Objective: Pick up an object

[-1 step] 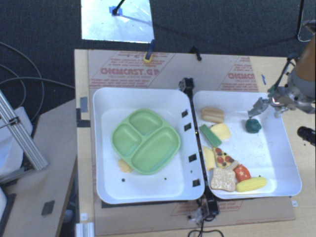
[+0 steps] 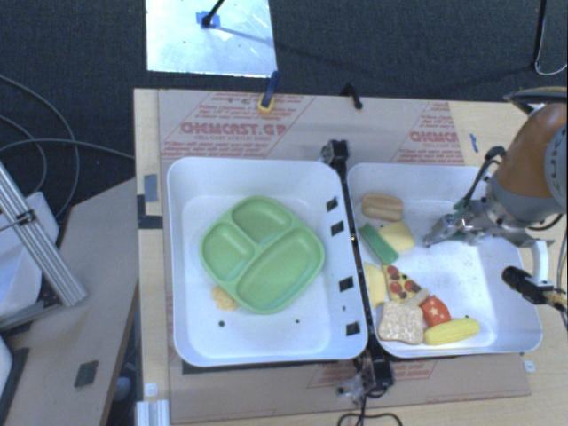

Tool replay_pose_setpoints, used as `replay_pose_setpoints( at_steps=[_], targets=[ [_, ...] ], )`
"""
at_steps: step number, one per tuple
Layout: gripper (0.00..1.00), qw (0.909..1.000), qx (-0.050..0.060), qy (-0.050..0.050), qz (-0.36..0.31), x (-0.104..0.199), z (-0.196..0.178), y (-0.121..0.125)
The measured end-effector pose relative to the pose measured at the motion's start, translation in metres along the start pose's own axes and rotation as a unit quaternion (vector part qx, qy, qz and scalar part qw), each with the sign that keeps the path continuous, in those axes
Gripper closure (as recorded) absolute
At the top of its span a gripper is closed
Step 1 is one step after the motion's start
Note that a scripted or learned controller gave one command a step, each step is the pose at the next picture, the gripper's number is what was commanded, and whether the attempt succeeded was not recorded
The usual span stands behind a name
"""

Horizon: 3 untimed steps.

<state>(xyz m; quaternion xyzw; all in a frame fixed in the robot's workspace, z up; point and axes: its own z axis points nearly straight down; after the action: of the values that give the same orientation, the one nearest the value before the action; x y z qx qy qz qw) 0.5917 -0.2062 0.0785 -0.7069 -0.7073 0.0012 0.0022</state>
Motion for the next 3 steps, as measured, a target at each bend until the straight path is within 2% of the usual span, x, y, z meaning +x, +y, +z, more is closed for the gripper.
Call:
replay_pose_setpoints(
  at_steps=[1,2,3],
  targets=[
    [0.0,1.0,0.0,0.0,0.001,-0.001,-0.005,-0.072],
    [0.0,1.0,-0.002,0.0,-0.002,0.051,-0.005,-0.106],
    [0.0,1.0,-0.004,-0.002,0.002,-0.004,-0.006,-0.105]
  ],
)
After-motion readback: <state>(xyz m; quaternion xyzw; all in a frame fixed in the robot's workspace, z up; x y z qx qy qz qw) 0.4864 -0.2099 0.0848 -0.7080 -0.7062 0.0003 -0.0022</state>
